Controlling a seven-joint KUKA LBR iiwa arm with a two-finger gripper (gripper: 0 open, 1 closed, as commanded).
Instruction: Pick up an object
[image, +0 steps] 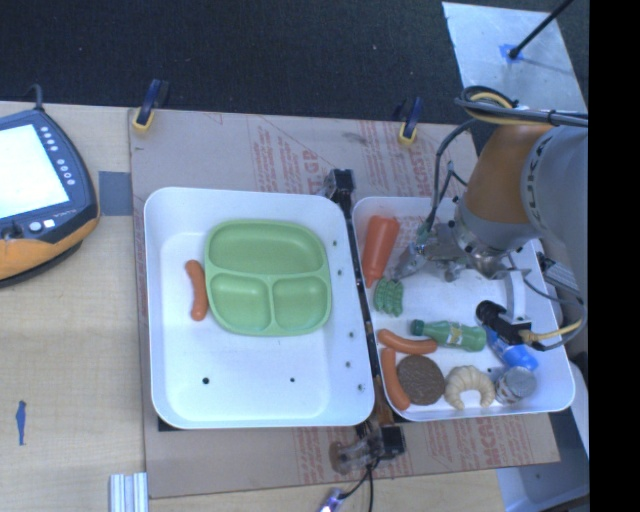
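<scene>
Hand: the hand (432, 256) hangs over the right bin (545, 400), near the carrot; whether its grip is spread or pressed together, I cannot tell.
Carrot: the carrot (378, 247) lies at the right bin's upper left, leafy end (388, 297) below.
Bottle: a green bottle (450, 334) lies mid-bin.
Left bin: the left bin (250, 400) holds a green tray (268, 277) and a sausage (197, 290).

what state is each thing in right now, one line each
green divided plate: flat in left bin, compartments bare
sausage: beside the plate, lying
carrot: lying in right bin
green bottle: on its side
croissant: resting near front wall
gripper: low over right bin
</scene>
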